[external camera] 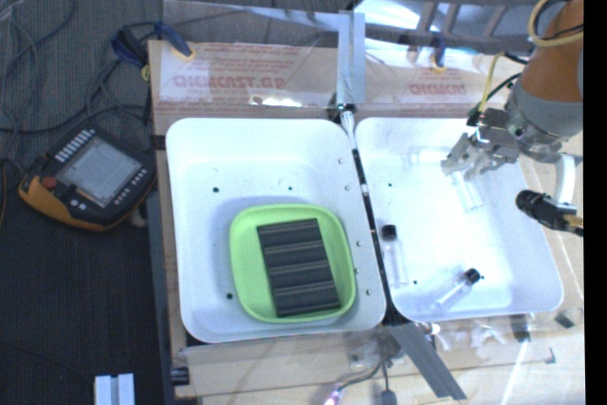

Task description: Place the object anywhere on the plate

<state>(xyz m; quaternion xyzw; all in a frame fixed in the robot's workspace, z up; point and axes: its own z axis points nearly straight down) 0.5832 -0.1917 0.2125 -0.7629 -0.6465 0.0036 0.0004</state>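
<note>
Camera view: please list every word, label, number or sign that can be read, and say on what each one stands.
No text can be quoted with confidence.
Left cardboard strip, behind the left bin: red print, too blurred to read.
Right cardboard strip, behind the right bin: red print, too blurred to read.
Control pendant on the floor: screen and keys too small to read.

A dark ridged block [299, 267] is covering most of the green plate [243, 240], leaving only its rim showing at lower centre-left.
</note>
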